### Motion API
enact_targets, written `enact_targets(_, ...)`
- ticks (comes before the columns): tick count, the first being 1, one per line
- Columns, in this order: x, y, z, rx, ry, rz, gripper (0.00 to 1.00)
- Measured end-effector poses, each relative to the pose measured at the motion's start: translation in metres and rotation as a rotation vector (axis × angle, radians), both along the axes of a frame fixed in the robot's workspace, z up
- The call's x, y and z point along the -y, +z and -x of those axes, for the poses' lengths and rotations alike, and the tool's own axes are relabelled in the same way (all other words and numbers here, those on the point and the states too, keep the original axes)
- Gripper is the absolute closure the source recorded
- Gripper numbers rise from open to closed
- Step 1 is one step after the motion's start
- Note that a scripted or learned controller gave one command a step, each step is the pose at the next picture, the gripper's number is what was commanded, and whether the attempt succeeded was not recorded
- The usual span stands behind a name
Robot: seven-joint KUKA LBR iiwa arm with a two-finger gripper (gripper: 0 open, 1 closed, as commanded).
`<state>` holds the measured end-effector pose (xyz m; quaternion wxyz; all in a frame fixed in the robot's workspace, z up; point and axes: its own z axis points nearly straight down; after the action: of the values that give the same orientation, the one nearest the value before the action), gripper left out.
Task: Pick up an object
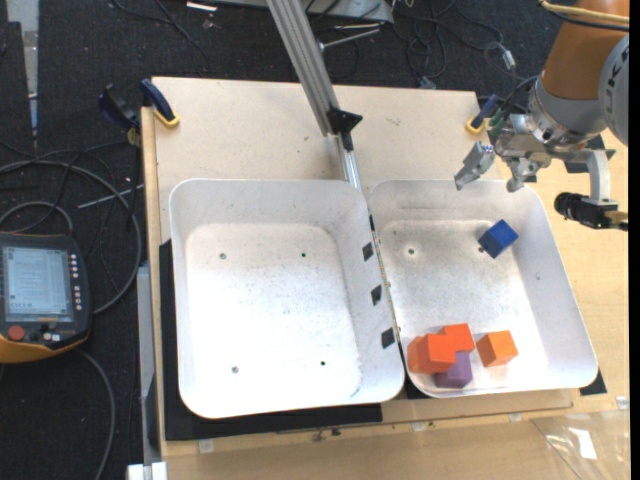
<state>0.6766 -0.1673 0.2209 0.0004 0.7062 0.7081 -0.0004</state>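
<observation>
A small blue cube (498, 237) sits turned corner-on, diamond-like, with no long axis, at two o'clock in the right bin (560, 298). The gripper (497, 171) hangs above it at twelve o'clock, fingers spread, grasping nothing. Orange blocks (445, 348) and a purple block (457, 370) cluster at six o'clock.

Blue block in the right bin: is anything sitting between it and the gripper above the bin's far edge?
Nothing visible does. The blue block lies alone near the far side of the right bin, with bare bin floor around it. The gripper is open above the bin's far rim. The orange blocks and purple block cluster at the near edge.
</observation>
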Motion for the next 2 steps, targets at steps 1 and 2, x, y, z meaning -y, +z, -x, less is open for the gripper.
enact_targets(1,0.000,0.011,-0.001,0.002,0.003,0.002,1.00)
enact_targets(2,0.030,-0.078,-0.003,-0.006,-0.006,0.000,1.00)
